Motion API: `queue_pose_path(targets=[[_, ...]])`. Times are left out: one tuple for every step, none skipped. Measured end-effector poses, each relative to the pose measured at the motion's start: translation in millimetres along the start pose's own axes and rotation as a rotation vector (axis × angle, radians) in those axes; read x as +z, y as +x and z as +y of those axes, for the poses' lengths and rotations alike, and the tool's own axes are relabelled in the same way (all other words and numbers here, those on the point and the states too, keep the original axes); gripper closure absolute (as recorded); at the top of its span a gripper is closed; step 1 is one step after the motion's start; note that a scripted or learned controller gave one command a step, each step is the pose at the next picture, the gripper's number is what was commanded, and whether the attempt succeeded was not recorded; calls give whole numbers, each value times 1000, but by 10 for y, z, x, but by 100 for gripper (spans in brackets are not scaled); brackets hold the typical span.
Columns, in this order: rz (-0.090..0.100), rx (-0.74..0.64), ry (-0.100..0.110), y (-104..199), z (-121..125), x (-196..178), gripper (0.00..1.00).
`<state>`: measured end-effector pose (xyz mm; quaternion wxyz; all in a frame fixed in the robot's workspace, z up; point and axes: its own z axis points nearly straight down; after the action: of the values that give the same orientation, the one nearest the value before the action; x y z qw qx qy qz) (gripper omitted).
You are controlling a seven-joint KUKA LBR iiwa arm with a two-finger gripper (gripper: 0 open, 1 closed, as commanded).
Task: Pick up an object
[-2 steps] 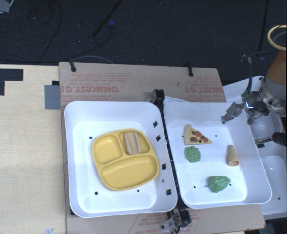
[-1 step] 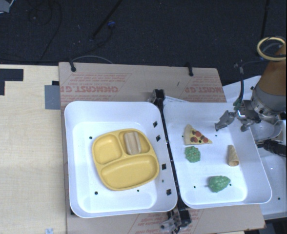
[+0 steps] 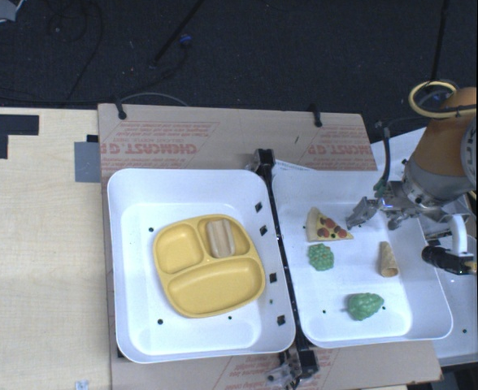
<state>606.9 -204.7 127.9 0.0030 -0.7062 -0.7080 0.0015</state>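
The right bin (image 3: 434, 315) holds a pizza slice (image 3: 326, 227), a round green piece (image 3: 321, 257), a leafy green piece (image 3: 364, 305) and a tan cone (image 3: 387, 259). My gripper (image 3: 379, 216) hangs over the bin's upper right part, just right of the pizza slice and above the cone. Its fingers (image 3: 361, 213) are spread open and hold nothing. The grey arm with its orange band (image 3: 444, 145) comes in from the right edge.
In the left bin (image 3: 133, 218) lies a yellow divided plate (image 3: 209, 276) with a tan bread-like piece (image 3: 219, 238) in its upper right compartment. A black divider (image 3: 275, 250) runs between the bins. Cardboard lies under both bins.
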Motion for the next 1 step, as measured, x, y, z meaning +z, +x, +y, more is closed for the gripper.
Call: queue_pose_path(targets=[[0,2,-5,5,18,379,0]])
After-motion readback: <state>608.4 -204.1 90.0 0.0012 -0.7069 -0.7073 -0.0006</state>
